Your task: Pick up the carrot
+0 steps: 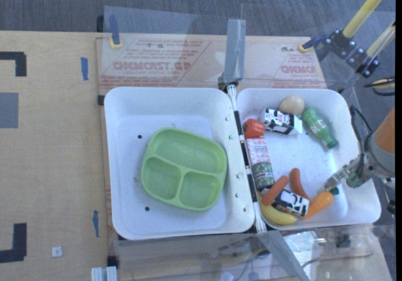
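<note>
Carrot (320, 202) lying flat near the front right corner of the right bin (353, 107), orange, tilted with its green-tipped end up toward the right and its narrow end down toward the left. Touching or just beside a small black-and-white carton (292, 201) on its left, which rests on top of a yellow banana (276, 215) curved along the bin's front wall. Two reddish sausage shapes nearby: one (297, 181) just above the carton, another (274, 190) slanting to its left.

Gripper (340, 178) just above and to the right of the carrot's green end, low over the bin floor by the right wall. Pale metal fingers pointing down and left toward the carrot; tips close to the stalk end, contact not clear. Nothing seen between them. How far apart they stand: cannot tell, too small and blurred. Arm (384, 148) reaching in from the right edge, grey wrist with the orange band above it, angled down into the bin.

Further up the right bin: a long labelled tube with a red cap (259, 158) along the left wall, a green bottle (319, 127), a second black-and-white carton (280, 121), and a tan round item (291, 105) near the back.

Left bin (125, 110) holding a green divided plate (183, 168) of three compartments, set slightly askew.
</note>
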Robot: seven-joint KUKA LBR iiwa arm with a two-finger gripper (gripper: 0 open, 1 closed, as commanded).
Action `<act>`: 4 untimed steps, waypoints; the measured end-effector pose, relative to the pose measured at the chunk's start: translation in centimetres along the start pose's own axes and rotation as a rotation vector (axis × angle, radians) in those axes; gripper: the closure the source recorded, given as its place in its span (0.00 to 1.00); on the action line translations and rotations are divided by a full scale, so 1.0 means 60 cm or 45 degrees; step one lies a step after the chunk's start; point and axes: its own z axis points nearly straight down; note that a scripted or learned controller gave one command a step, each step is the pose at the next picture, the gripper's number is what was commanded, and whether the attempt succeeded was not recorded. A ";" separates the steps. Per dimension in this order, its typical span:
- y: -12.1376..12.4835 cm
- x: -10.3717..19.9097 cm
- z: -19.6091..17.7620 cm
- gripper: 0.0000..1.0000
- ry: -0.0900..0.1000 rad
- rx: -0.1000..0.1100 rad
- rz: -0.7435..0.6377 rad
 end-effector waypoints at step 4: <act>-0.002 0.012 0.019 0.00 0.004 0.009 -0.066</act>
